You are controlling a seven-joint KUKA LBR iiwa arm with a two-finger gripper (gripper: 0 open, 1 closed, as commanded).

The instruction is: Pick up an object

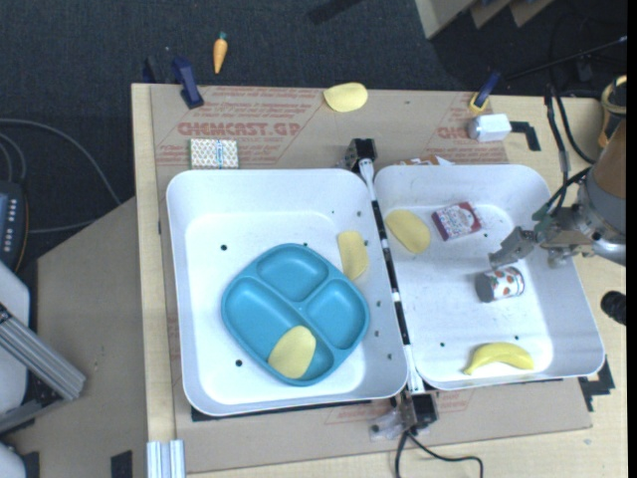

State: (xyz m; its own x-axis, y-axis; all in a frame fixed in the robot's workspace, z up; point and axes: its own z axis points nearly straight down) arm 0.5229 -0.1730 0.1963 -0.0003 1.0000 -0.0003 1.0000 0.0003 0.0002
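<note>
Right bin, near edge at 6 o'clock: banana. Middle: small grey-and-red cup lying on its side, directly under the gripper, which comes in from 3 o'clock. Gripper fingers apart, nothing between them; touching the cup or not, cannot tell. Far part, 11 o'clock: red-white packet, yellow lemon shape beside it.

Left bin: blue tray with a yellow piece at 6 o'clock; yellow slab at the tray's 2 o'clock.

Surface, far edge: yellow disc.
</note>
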